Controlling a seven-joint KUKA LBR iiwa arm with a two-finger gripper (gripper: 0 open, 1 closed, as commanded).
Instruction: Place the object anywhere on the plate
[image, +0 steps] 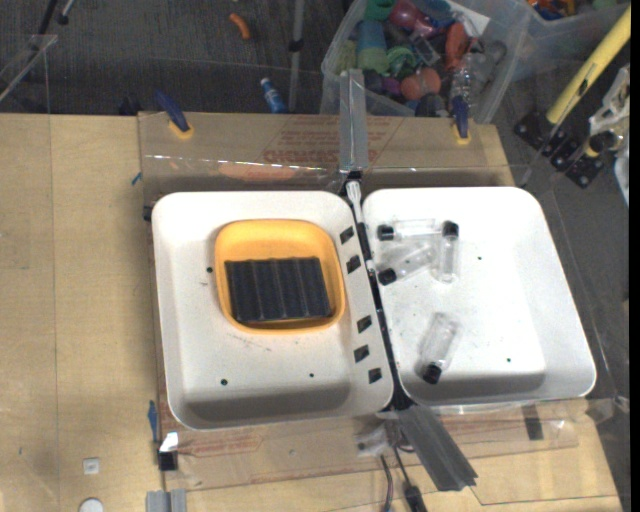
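A yellow-orange plate (280, 240) with rounded corners lies in the left white bin (190, 300). A black ribbed rectangular pad (277, 288) lies flat on the plate, covering its middle and front part. In the right white bin (520, 300) lie several clear plastic vials with black caps: one (405, 231) near the back left, one (447, 250) beside it, one (405, 264) just in front of them, and one (436, 345) alone nearer the front.
A ridge with black marks (360, 290) separates the two bins. A clear tub of coloured toys (420, 50) stands behind the bench. A metal bar (352, 120) rises at the back centre. Yellow and dark equipment (585, 90) is at the top right.
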